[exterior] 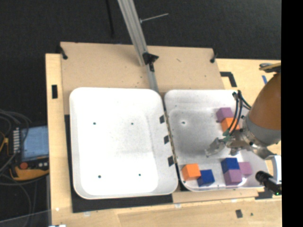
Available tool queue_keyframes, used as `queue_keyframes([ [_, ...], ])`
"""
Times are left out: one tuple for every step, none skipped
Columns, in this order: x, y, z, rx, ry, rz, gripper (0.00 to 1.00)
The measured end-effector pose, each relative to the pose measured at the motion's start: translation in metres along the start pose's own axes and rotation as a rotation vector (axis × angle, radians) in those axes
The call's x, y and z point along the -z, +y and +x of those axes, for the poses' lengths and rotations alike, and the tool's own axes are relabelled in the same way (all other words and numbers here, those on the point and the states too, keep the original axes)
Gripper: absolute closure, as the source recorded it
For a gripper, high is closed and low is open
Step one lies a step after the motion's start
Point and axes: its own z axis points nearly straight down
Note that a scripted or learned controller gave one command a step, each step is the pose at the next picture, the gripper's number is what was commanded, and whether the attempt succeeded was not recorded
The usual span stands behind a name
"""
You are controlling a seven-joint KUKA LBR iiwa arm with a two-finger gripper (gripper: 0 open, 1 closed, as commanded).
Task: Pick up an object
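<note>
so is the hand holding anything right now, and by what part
Nothing visible is held. The hand hangs over a bare patch of the right bin, apart from the orange block and blue block.

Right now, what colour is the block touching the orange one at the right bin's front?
Blue, beside the orange block, seen in the camera view.

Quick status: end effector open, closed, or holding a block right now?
End effector: over the right bin, pointing left; open or closed cannot be told, and no block is seen in it.

The arm (265, 119) shows a rounded orange band, grey metal below, and dark cables alongside.
</note>
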Motion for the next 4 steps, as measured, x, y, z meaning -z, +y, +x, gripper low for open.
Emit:
queue_keyframes([
  [-0.041,0.006,-0.006,-0.001,-0.005,-0.01,0.0],
  [-0.08,0.008,-0.007,-0.001,-0.004,-0.012,0.0],
  [-0.068,0.009,-0.008,-0.009,-0.003,-0.017,1.0],
  [-0.019,0.02,-0.009,0.003,-0.002,-0.012,1.0],
])
